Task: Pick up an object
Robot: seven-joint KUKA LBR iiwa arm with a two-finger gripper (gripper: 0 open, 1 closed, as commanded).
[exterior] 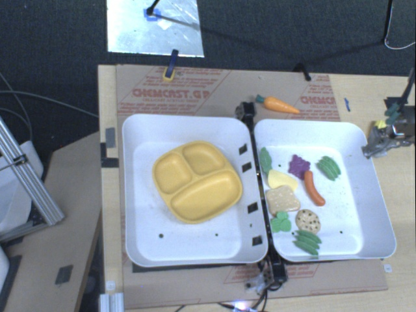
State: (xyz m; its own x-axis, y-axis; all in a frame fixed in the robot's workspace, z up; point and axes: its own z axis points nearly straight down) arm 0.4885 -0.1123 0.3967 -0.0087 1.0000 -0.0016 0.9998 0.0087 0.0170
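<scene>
Toy food pieces are lying clustered in the right white shallow bin (364, 236): a purple plastic grape bunch (298, 166), an orange-red sausage (314, 188), a tan bread slice (283, 200) and a speckled cookie (307, 221). The metal two-finger gripper (379, 142) is hovering at that bin's 2 o'clock rim, well apart from them; its finger state cannot be told. A yellow divided plastic plate (196, 181) is sitting in the left bin (140, 239).

Gripper (390, 132) at the right edge of the frame, cut off and too small and blurred to read, metal frame (23, 174) cut by the left edge, cable (393, 18) running off the upper right corner
</scene>
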